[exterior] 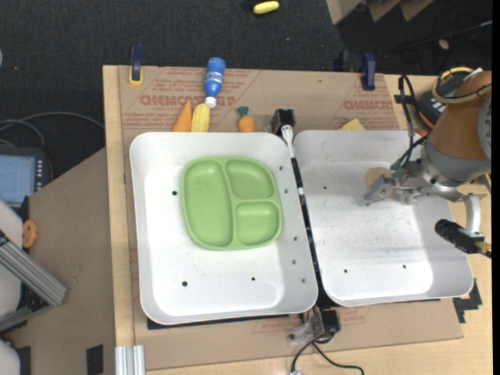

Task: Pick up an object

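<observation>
Green plastic marks the divided tray (231, 203), which is laid flat near the middle of the left bin (156, 233), with its single long compartment toward that bin's left edge. The right bin (375, 272) is set just beside it, their inner edges touching. Over the right bin's far right part the gripper (380, 187) is lowered on the grey arm (457, 143), close to the bin floor. Something tan appears to sit at its tip, though the view is too blurred there to tell what it is. Beyond the left bin's far edge, on the bench (117, 209), a blue and white bottle (213, 80), a corn cob (201, 117) and two carrots (182, 118) (246, 121) are seen.
</observation>
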